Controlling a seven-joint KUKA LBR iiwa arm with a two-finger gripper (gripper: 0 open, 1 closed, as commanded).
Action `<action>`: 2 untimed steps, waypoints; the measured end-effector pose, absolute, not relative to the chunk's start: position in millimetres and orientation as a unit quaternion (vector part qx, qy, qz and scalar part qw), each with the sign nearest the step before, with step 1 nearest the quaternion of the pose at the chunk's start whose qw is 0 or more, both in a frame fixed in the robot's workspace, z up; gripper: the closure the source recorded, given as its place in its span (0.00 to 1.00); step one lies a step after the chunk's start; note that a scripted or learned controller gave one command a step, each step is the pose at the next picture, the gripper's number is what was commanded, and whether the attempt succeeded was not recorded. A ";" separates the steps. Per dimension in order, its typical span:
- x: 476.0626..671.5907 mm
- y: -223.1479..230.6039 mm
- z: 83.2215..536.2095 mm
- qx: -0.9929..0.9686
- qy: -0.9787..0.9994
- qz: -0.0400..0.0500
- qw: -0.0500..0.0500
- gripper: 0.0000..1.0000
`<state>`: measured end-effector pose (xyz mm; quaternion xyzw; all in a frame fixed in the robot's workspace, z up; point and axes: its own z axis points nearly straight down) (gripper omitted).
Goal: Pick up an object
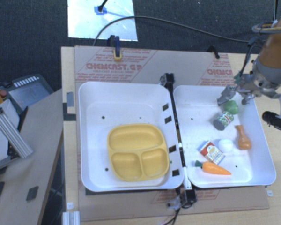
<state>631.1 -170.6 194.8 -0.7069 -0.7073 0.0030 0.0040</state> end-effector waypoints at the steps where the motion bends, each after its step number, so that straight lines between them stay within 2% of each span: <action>1: 634.1 -170.4 201.9 -0.706 -0.708 0.000 -0.001 0.00; 2: 635.1 -172.5 139.7 -0.706 -0.708 0.001 0.001 0.00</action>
